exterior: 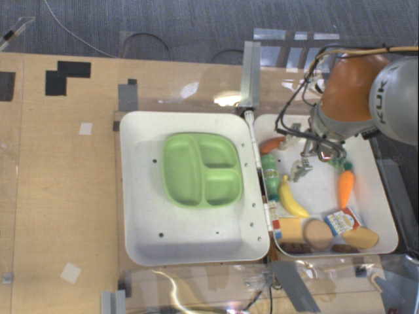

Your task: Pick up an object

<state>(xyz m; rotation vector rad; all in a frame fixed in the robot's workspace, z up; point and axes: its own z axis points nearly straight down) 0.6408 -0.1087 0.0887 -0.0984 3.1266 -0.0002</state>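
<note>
the tabletop (59, 195) is flat, pale wood with a few black squares stuck on it. two shallow white bins sit side by side on it. the left bin (141, 234) is smooth plastic with round corners, and a soft green plate (201, 169) with three dips lies in its middle.

the right bin (383, 205) has the toys. a yellow banana (291, 199) curves along its left side, just beside a small green thing (269, 163) that is hard to make out. a bit of red (273, 145) peeks out above that. an orange carrot (346, 185) with a green top lies on the right. near the front wall sit a round tan piece (317, 233), a bun-shaped brown piece (361, 239) and a little blue and white packet (341, 222); its writing is too small to read.

the grey arm (396, 103) with its shiny orange band (350, 87) comes in from the right, partly cut off by the edge. the hand (313, 162) hangs over the right bin, between the banana and the carrot. nothing sits between its metal fingers (301, 170), but i cannot tell how wide they are.
</note>
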